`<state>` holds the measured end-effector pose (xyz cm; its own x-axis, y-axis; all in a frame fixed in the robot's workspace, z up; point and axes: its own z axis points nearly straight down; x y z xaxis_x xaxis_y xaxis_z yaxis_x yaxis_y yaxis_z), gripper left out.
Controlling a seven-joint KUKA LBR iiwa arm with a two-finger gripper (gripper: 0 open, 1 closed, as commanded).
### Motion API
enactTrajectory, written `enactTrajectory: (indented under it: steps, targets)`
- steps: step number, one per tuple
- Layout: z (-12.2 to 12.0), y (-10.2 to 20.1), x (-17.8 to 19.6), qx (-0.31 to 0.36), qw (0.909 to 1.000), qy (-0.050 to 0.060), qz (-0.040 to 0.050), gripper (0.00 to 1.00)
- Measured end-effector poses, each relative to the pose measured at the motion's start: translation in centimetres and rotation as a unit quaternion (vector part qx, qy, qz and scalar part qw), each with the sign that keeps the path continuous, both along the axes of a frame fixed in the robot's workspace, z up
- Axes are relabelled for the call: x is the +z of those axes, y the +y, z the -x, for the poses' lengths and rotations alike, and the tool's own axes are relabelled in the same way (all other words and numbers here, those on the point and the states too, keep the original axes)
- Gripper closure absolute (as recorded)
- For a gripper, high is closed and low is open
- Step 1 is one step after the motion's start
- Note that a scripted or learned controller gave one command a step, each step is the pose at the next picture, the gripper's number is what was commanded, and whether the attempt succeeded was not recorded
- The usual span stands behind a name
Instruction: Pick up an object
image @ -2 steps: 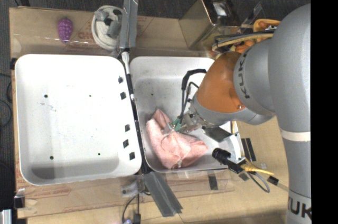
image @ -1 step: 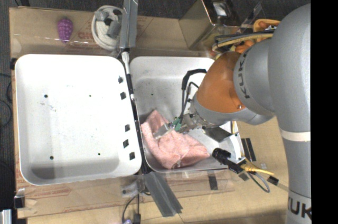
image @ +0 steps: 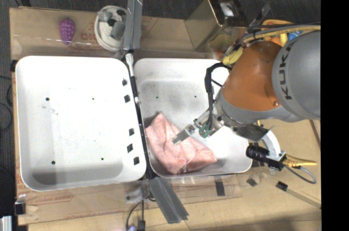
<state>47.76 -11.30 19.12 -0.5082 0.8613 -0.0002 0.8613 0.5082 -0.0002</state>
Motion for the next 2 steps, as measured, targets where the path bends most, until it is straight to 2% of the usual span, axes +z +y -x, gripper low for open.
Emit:
enactTrajectory:
  steps: [1,2]
  targets:
    - [-6.1,-2.9,-10.0,0.021,0.9998,0.0,-0.0002,0.0]
    - [-10.1,1.0,-10.0,-0.027,0.9996,0.001,-0.0004,0.0]
